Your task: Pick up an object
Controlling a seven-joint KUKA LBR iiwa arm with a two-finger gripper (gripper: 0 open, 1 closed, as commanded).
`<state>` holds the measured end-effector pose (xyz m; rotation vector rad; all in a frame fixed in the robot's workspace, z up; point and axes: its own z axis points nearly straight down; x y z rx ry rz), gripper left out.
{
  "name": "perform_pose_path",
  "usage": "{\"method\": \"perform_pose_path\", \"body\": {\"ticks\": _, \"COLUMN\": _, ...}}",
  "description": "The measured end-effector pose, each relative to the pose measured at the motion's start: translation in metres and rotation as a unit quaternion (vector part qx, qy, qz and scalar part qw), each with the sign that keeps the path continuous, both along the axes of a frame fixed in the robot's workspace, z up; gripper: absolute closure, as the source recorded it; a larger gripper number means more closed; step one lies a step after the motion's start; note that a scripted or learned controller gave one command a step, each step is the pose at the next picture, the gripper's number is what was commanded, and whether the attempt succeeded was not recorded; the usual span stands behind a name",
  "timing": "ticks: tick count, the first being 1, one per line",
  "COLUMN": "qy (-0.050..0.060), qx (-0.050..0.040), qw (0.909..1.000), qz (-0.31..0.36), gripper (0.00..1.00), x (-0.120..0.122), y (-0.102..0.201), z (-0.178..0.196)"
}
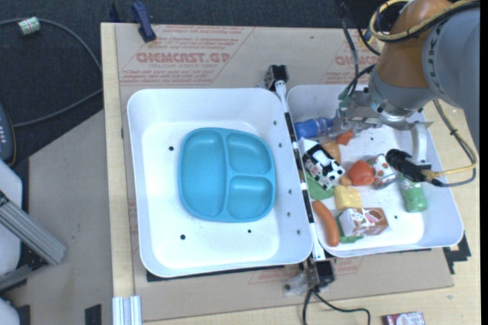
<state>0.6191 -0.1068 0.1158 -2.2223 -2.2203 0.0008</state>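
Well, on the desk [191, 56] the left bin [145, 114] carries a blue divided plate [227, 172] lying flat near its middle, well apart from everything else. The right bin [446, 213] is the crowded one. Along its left wall sit a blue bottle [313, 127] at the far end, a black-and-white cow toy [323, 165] nearer the middle, and an orange sausage [326, 223] at the near end. Just right of those come a yellow block [348, 197] and a printed red-and-white carton [365, 222], touching each other, with a red-orange lump [362, 173] beside a small white can [383, 169] above them. A green piece [415, 198] lies alone toward the right wall.

The hand [348, 121] hangs low over the far part of the right bin — between the blue bottle and the can, right above a small orange piece [340, 139]. Whether the hand is spread or pressed together I cannot tell, and nothing is seen held in it. The grey arm [450, 56] reaches in from the right.
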Motion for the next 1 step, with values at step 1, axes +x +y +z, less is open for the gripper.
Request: {"method": "perform_pose_path", "body": {"ticks": 1, "qy": -0.001, "qx": 0.0005, "qw": 1.0, "qz": 0.001, "gripper": 1.0, "x": -0.033, "y": 0.0761, "z": 0.088}}
